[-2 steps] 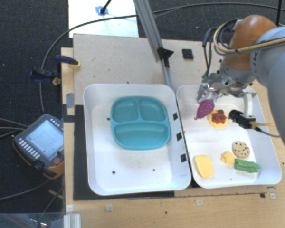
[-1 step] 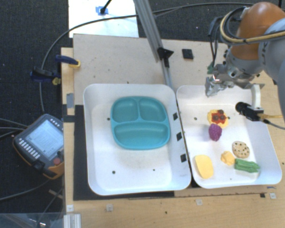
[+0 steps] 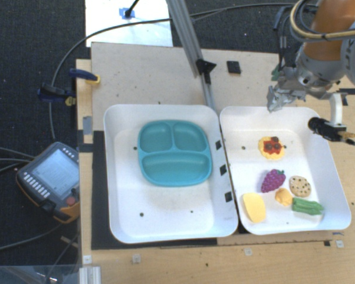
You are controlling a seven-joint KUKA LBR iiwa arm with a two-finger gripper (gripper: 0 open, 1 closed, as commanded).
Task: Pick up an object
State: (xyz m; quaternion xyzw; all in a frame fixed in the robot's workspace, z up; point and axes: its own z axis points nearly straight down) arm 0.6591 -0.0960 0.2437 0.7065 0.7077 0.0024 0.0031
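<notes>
The right bin [image 3: 242, 123] holds several toy foods: a small pizza [image 3: 272, 147], a purple grape bunch [image 3: 273, 180], a cookie [image 3: 300, 186], a yellow cheese wedge [image 3: 254, 207], a small tan piece [image 3: 283, 197] and a green pickle [image 3: 307, 206]. My gripper [image 3: 276, 102] hangs over the far rim of that bin, above and behind the pizza, with nothing seen between its fingers. The left bin [image 3: 121, 206] carries a teal divided plate [image 3: 174, 153].
A slanted grey pole [image 3: 186, 31] crosses the bench behind the bins. A black fitting [image 3: 326, 128] with a white part sits at the right bin's right rim. A teach pendant [image 3: 50, 179] and cables lie on the floor at the left.
</notes>
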